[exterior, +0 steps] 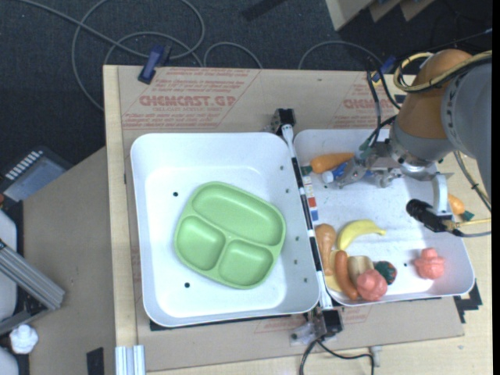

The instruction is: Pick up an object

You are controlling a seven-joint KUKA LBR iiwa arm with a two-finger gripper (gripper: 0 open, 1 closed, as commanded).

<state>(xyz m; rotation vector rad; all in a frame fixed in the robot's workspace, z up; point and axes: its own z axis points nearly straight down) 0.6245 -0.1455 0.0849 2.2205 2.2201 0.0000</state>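
Claw [367,166] low in the right white plastic bin [461,276], grip state impossible to tell. Orange carrot-shaped toy [331,162] just left of claw, long axis pointing toward it.

Grey arm [469,108], orange band, yellow-black cables looped at wrist.

Even, bright overhead lighting; white bins [156,162] slightly overexposed, shadows soft, focus mildly soft, dark floor underexposed.
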